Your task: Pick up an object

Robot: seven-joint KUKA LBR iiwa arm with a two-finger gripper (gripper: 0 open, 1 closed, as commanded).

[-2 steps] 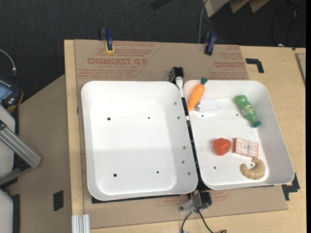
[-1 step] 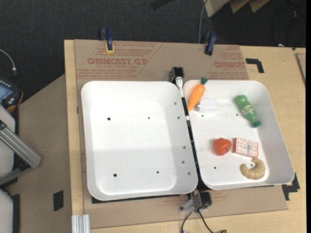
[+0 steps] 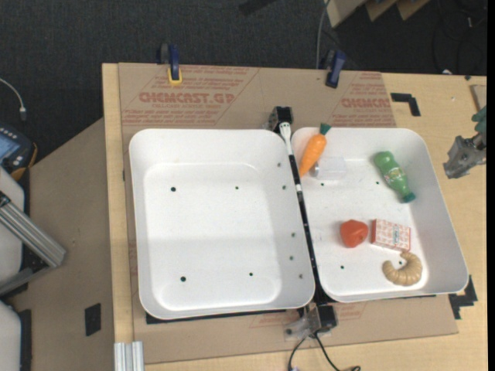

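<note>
Nothing picked yet, by the look of it. The gripper (image 3: 466, 156) sits at the right edge of the view, outside the right bin (image 3: 433, 168) and level with its far half; whether it is open or closed I cannot tell, it is too small and cut off at the frame edge. Nothing is seen in its grasp.

All candidate objects lie in the right bin. Orange carrot (image 3: 312, 152) at the far left corner, tilted against the divider side. Just right of it, a small clear piece (image 3: 331, 170), hard to identify. Green bottle (image 3: 394, 175) lying on its side toward the far right, the nearest thing to the gripper. Red rounded object (image 3: 354, 233) near the middle, touching or just beside a small pink-and-white box (image 3: 391, 236). A curled tan object (image 3: 405, 270) at the near right. The whole job remains: approach, descend, close, lift.

The left bin (image 3: 147, 207) shows only its dotted white floor.

Surface: both bins rest on a brown cardboard sheet (image 3: 232, 91) with red lettering, held by two clamps (image 3: 172, 62) at the far edge, on a light wooden bench. Dark carpet beyond. An aluminium rail (image 3: 27, 230) runs at the left.
</note>
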